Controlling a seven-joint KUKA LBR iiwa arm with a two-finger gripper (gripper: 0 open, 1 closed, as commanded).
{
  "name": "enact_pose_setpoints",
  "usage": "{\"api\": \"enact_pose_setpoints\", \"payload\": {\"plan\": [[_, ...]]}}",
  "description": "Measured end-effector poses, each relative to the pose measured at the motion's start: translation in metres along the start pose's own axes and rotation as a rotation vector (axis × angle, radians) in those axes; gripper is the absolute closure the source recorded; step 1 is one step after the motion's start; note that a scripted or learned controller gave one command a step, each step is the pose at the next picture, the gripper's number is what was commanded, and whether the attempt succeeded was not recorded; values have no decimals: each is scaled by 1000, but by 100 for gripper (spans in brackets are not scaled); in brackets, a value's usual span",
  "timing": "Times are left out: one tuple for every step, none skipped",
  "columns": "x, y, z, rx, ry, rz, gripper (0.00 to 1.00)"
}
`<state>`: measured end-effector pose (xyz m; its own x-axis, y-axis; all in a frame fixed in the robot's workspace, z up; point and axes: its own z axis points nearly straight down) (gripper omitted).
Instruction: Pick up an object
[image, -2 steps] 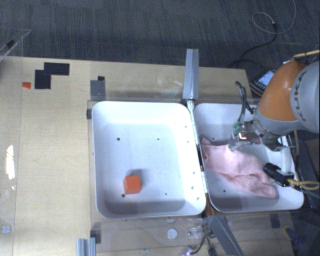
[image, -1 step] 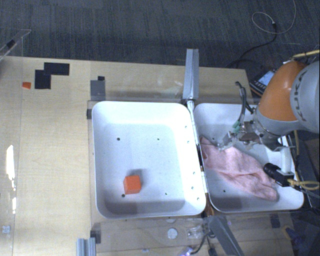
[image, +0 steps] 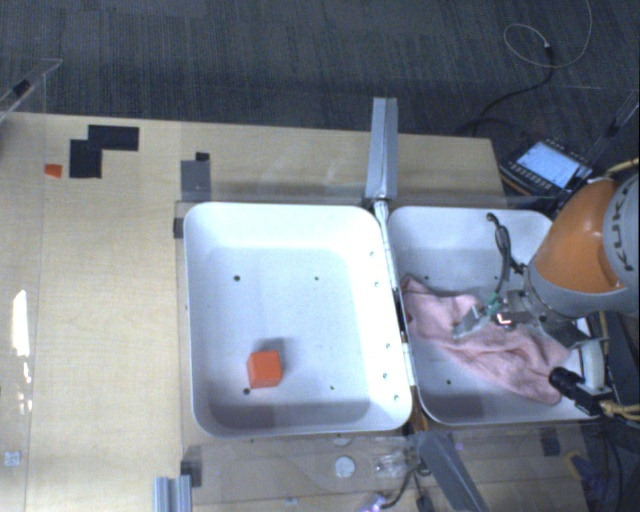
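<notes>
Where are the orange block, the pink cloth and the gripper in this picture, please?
orange block (image: 265, 369): camera view, its top face, in the left bin.
pink cloth (image: 500, 360): camera view, the crumpled middle, in the right bin.
gripper (image: 478, 318): camera view, between its fingertips, over the cloth.

cloth (image: 500, 350): soft pink fabric, crumpled
bins (image: 300, 235): smooth white plastic
my bench (image: 100, 300): pale matt wood

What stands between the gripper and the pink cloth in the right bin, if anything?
Nothing visible does. The gripper is low over the pink cloth in the right bin, at or just above its folds. The orange block lies apart in the left bin, beyond the divider.
</notes>
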<state>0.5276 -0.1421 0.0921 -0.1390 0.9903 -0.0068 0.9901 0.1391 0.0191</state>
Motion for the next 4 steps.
{"api": "enact_pose_setpoints", "payload": {"plan": [[31, 11, -19, 13, 3, 297, 0], [47, 75, 2, 2, 2, 211, 0], [-19, 116, 2, 7, 1, 53, 0], [26, 72, 1, 0, 2, -196, 0]]}}
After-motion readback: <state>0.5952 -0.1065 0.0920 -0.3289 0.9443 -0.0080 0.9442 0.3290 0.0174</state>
